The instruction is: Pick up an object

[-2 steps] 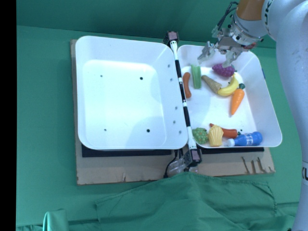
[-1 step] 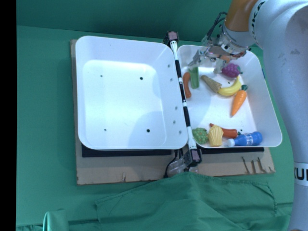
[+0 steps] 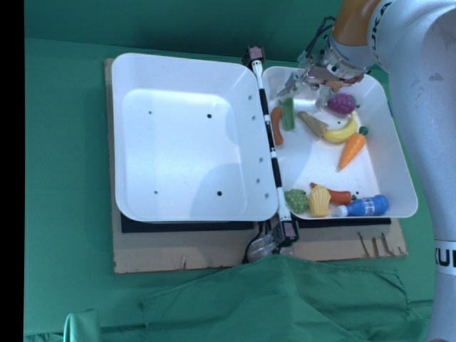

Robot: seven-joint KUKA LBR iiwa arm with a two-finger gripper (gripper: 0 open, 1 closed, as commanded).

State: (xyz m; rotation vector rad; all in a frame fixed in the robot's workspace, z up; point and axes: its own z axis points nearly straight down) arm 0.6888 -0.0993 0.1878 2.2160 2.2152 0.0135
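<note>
My gripper hangs over the far left corner of the right bin, open, with nothing between its fingers. Just below it stands a green toy piece, and an orange toy lies by the divider. To the right lie a cone, a banana, purple grapes and a carrot. A small red-orange item is partly hidden under the wrist.
Along the right bin's near wall lie a green vegetable, a yellow corn, a red chili and a blue bottle. The left bin has a bare white floor. A black-and-white divider rail separates the bins.
</note>
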